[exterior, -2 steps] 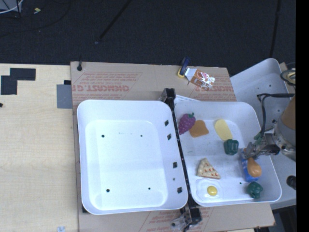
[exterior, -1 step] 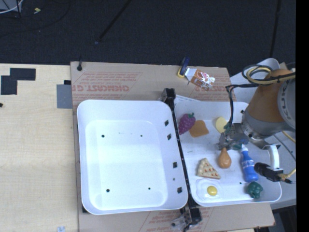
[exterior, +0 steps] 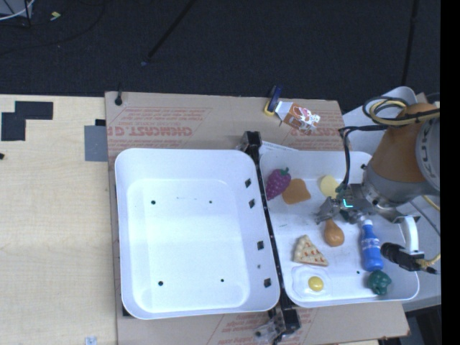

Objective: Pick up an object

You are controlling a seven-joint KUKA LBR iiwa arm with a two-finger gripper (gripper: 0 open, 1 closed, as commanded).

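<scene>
The right bin holds several toy foods. A purple grape bunch and an orange wedge lie at its far left. A yellow lemon sits behind the gripper. A brown pear-like piece lies just below the gripper. A waffle slice and a fried egg are nearer the front. A blue bottle and green broccoli lie at the right. My gripper hangs low over the bin's middle, between the lemon and the brown piece.
The left bin stands beside the right one, with a black clamp rail between them. A small printed packet and a blue-yellow clip lie on the cardboard behind the bins. Cables trail at the right.
</scene>
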